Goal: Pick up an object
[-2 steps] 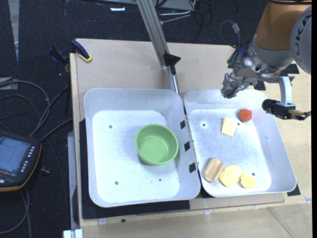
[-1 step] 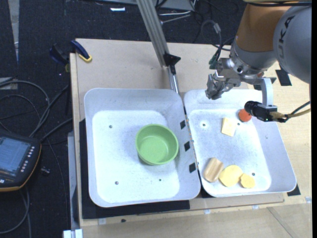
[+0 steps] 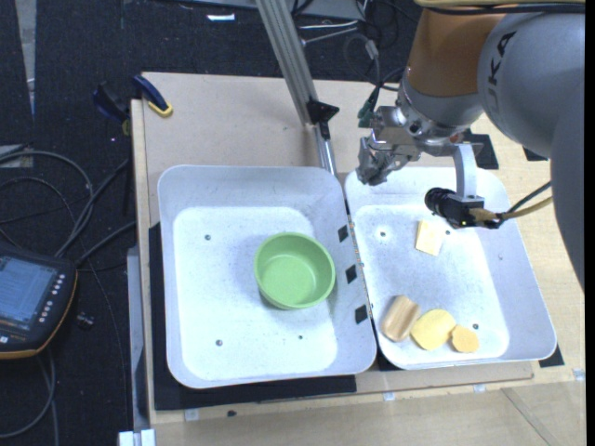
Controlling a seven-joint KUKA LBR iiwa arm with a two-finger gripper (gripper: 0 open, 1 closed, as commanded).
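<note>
**A:** Going from the left, what lay in the first bin [image 3: 186, 249]?

**B:** A green bowl [image 3: 295, 269], upright, near the middle. Nothing else was with it.

**A:** And the right bin [image 3: 521, 277]?

**B:** A pale square block [image 3: 429, 238] sat alone toward the back. Three more pieces were bunched at the front edge: a tan one [image 3: 400, 318], a yellow round one [image 3: 433, 329] touching it, and a small orange one [image 3: 465, 340] just beside that. I'd guess they ended up there by being dropped or pushed about, not arranged.

**A:** Where was the gripper [image 3: 374, 170]?

**B:** Over the back left corner of the right bin, well apart from every piece. It carried nothing I could see; how wide it stood I cannot tell, since it was dark and foreshortened.

**A:** Nearest candidate?

**B:** The block, probably. It stood clear of the others, which should make it easier.
</note>
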